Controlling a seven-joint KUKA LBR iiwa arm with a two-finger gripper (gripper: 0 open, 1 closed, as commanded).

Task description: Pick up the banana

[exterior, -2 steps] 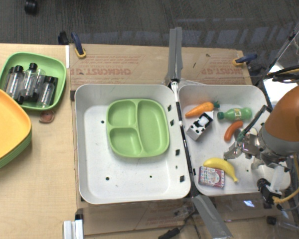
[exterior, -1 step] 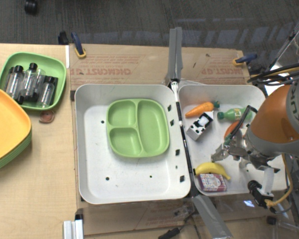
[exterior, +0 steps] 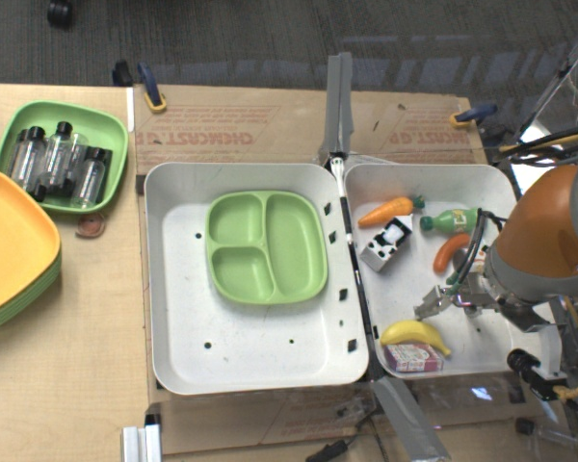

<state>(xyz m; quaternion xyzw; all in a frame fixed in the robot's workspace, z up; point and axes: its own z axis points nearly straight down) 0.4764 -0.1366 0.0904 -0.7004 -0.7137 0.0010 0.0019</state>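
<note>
The yellow banana (exterior: 414,333) lies near the front of the right bin (exterior: 496,349), resting against the top of a small pink box (exterior: 410,357). My gripper (exterior: 444,294) hangs just above and to the right of the banana, a short gap away from it. Its two fingers stand open with nothing between them; one grey finger (exterior: 431,305) points down-left toward the banana. The grey arm with its orange band (exterior: 549,224) covers the bin's right side.
The right bin also holds a carrot (exterior: 386,211), a black-and-white object (exterior: 386,243), a green bottle (exterior: 451,221) and a red-orange item (exterior: 450,251) close to the gripper. A green divided plate (exterior: 267,247) lies in the left bin (exterior: 173,335).
</note>
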